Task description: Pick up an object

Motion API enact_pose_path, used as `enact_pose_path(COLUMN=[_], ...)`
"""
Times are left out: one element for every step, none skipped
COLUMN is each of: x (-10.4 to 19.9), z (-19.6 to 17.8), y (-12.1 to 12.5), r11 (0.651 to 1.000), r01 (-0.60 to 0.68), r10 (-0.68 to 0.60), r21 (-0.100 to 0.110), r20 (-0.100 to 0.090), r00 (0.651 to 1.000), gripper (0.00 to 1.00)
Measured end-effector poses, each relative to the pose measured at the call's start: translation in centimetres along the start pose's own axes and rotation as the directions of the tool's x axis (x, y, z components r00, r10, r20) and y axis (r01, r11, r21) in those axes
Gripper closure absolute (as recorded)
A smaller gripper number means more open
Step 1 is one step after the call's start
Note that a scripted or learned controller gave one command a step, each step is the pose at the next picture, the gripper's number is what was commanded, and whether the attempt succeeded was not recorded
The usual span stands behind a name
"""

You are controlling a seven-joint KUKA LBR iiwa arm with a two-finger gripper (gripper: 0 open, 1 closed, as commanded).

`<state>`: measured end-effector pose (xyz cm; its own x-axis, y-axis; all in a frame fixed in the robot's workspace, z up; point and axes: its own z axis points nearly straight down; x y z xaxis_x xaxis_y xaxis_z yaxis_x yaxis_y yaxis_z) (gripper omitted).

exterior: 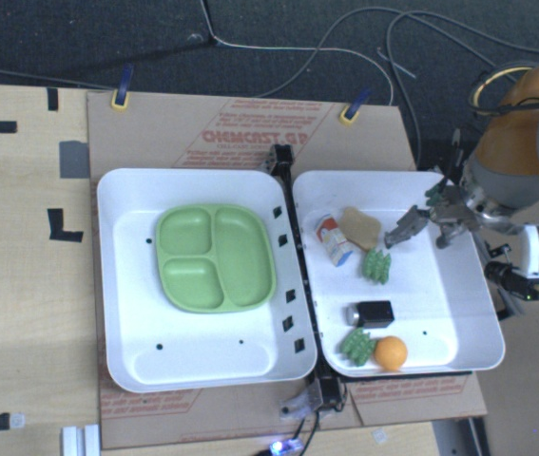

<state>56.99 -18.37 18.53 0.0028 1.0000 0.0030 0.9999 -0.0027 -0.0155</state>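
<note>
The gripper (421, 229) hangs over the right bin (459, 293), near its upper right part, with its two dark fingers spread apart and nothing between them. One finger (402, 228) reaches toward the left, its tip close to a tan block (361, 225); the other (447, 234) points down toward the bin's bare floor. Behind it the arm's grey wrist and orange band (521, 126) come in from the right.

Just left of the fingers, the tan block lies beside a small white carton with red and blue print (335, 240), and a green leafy piece (376, 266) sits just below the block. Further toward the front of the bin are a small black box (373, 313), a second green leafy piece (356, 347) and an orange ball (391, 352), the last two touching or nearly so.

The left bin (126, 340) holds a light green divided plate (216, 257) with three compartments, resting roughly in its middle.

Both bins stand side by side on a sheet of brown cardboard (250, 131) with red print, fixed at the far edge by two yellow and blue clamps (120, 93). The cardboard lies on a pale wooden bench (22, 283) with black marks. Beyond the bench is dark carpet (79, 17) crossed by thin cables (279, 46).
</note>
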Motion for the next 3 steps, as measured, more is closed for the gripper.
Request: enact_pose_path(x=[0.1,-0.3,-0.2], z=[-0.9,5.1,10.1], y=[0.3,-0.6,-0.4], r11=[1.0,1.0,1.0], r01=[0.004,0.003,0.003], r10=[-0.004,-0.003,-0.003], r21=[-0.014,-0.008,-0.016], r20=[0.003,0.003,0.002], r00=[1.0,1.0,1.0], gripper=[0.0,0.0,0.0])
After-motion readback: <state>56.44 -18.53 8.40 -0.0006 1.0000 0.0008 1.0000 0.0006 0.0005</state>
